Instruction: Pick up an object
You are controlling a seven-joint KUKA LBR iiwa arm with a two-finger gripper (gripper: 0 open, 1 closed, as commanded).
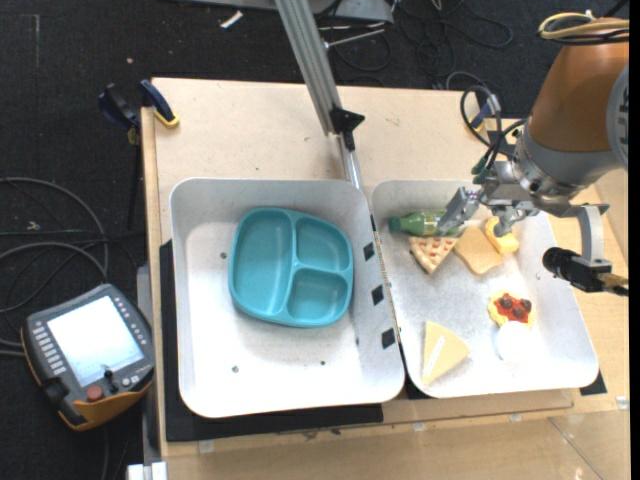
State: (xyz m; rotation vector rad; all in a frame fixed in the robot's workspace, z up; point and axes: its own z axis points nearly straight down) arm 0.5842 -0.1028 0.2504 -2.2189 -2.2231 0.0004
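Over right bin [560,368], hand [462,211] state unclear; green bottle [412,224], pizza slice [433,252], toast [478,253] crowd beneath.

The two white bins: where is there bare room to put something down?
The left bin has bare floor all around the blue plate. The right bin is crowded at its far end, where the gripper sits over the pizza slice; free between cheese wedge and pizza.
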